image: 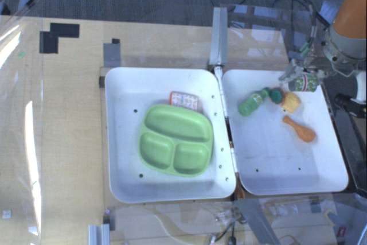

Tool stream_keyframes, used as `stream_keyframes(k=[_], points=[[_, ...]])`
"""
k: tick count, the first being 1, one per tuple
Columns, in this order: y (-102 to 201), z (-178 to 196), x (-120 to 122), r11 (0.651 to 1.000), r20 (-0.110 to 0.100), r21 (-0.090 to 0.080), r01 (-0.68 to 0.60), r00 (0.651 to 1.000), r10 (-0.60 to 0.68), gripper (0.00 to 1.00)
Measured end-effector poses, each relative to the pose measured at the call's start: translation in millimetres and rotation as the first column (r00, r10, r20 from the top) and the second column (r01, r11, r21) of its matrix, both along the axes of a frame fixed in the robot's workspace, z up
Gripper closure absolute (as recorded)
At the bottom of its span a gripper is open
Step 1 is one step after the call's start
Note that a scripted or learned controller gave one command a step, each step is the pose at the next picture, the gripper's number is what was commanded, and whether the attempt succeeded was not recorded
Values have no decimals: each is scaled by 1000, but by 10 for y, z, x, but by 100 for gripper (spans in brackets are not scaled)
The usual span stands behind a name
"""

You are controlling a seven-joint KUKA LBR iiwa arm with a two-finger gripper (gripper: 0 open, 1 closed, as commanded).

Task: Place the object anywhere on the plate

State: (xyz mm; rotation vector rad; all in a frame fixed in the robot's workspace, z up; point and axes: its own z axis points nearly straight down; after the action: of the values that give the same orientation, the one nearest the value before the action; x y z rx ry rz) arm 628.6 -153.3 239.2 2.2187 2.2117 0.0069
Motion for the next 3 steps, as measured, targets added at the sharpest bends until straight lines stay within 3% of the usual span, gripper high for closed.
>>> stream_keyframes(k=[1,2,3], points=[[891,86,-247,999,-2,3,-51,999,51,100],[1418,-537,-368,936,-4,2,-352,936,352,100],[1987,-535,-386,937,-3,2,-349,937,349,100]])
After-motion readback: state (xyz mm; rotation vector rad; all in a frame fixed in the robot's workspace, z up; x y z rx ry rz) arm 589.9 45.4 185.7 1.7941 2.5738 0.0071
